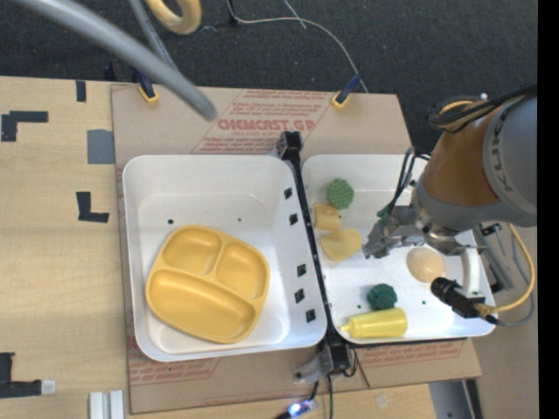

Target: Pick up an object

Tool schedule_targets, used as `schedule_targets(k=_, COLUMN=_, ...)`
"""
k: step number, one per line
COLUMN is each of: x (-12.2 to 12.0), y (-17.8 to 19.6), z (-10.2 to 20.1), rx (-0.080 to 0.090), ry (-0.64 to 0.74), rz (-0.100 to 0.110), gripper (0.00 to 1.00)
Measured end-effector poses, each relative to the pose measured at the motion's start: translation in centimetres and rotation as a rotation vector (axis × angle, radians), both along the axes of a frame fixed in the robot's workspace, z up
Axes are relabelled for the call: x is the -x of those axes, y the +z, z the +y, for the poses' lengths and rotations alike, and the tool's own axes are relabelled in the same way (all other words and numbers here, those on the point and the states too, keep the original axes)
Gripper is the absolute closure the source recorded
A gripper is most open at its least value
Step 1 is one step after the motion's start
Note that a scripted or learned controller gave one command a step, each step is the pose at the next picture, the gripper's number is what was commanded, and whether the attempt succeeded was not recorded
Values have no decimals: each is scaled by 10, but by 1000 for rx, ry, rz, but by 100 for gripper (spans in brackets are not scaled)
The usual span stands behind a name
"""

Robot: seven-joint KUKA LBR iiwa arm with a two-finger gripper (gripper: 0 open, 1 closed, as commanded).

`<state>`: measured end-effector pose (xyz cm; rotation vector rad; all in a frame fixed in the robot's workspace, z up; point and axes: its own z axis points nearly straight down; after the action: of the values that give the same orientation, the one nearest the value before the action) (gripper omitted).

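Observation:
The right bin [397, 166] holds a green bumpy ball [341, 192], two pale yellow pieces [327, 216] [341, 244], a cream egg-shaped object [425, 264], a dark green lump [381, 297] and a yellow oblong item [377, 324]. My gripper [377, 243] hangs low in the middle of this bin, just right of the lower pale yellow piece and left of the cream object. The arm's wrist covers its tips.
The left bin [140, 177] holds a yellow divided plate [208, 282]. A black divider [301, 225] runs between the bins. Cables and a black fitting [458, 297] trail from the wrist over the right bin's right side. A grey hose [105, 33] crosses the top left.

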<state>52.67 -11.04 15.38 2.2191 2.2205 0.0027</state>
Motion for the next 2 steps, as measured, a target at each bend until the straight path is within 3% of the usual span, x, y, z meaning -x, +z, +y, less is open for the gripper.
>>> schedule_targets(k=2, x=-7, y=121, z=-12, rx=1, ry=0, rz=-3, gripper=100)
